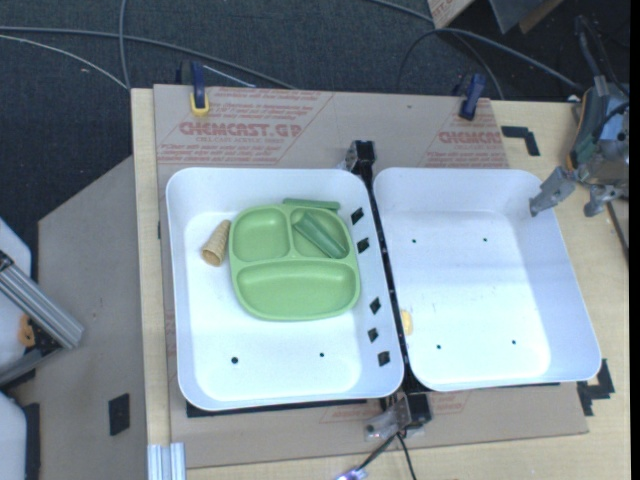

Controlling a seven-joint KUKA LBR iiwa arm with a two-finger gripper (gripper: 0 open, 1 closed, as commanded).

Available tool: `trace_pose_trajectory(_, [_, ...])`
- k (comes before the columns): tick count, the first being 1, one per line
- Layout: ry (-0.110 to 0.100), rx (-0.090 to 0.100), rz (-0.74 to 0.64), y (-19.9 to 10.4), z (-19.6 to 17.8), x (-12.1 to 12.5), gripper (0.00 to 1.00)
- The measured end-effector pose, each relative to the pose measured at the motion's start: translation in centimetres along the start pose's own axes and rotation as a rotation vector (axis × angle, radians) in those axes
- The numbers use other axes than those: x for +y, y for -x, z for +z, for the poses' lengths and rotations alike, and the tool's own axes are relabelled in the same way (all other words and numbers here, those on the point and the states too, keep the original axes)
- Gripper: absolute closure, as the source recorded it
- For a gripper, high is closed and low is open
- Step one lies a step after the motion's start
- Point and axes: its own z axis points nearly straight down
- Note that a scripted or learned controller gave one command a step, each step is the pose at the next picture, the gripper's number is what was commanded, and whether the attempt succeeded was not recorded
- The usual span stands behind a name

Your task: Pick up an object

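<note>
A green divided plate (290,278) lies in the left bin (270,373). A darker green pod-shaped piece (322,234) rests in the plate's far right compartment, and a thin green strip (312,205) lies just behind the plate. A tan ice-cream cone (215,242) lies on the bin floor against the plate's left side. A small yellow bit (405,320) sits at the left wall of the right bin (500,318). My gripper (573,196) hangs over the far right corner of the right bin, open, with nothing between its fingers (547,194).
Black clips (360,155) join the two bins along the middle seam. Blue clamps (199,90) hold a cardboard sheet at the bench's back edge. Cables run across the dark floor behind. A metal rail (35,303) lies off the bench to the left.
</note>
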Motion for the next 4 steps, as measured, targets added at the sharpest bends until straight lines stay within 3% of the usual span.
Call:
trace_pose_trajectory(1, [0.014, -0.004, -0.004, -0.1, -0.8, 0.2, 0.0])
trace_pose_trajectory(4, [0.008, -0.001, -0.005, -1.8, 15.7, -0.7, 0.0])
